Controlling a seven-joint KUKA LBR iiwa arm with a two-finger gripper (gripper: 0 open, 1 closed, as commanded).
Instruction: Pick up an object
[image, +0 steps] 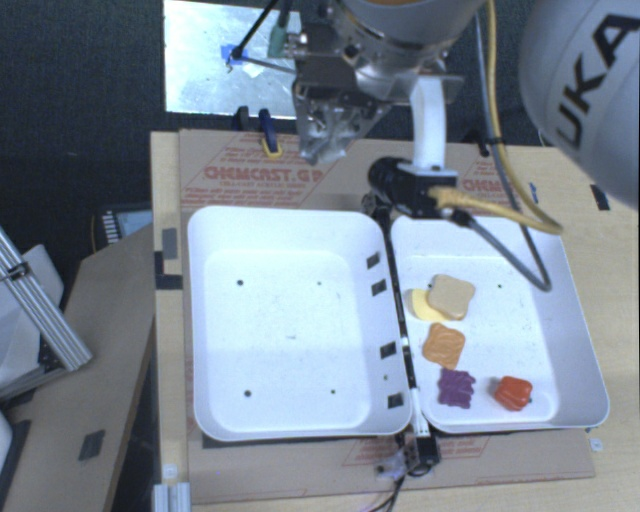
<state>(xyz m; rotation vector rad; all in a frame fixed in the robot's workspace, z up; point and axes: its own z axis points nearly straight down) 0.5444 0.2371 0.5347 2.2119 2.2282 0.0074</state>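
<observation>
My gripper (322, 148) hangs high above the back edge of the left bin (210, 250), its metal fingers pointing down with nothing visible between them. In the right bin (575, 340) lie several small things: a tan toast-like piece (452, 296) partly over a yellow piece (422, 305), an orange piece (444, 345), a purple piece (457, 387) and a red piece (513, 392). All of them lie well to the right of and nearer than the gripper.
Both bins stand on a cardboard sheet (250, 172) on the bench. A yellow cable (500, 208) arcs over the back of the right bin. An aluminium frame rail (35, 300) stands at the far left.
</observation>
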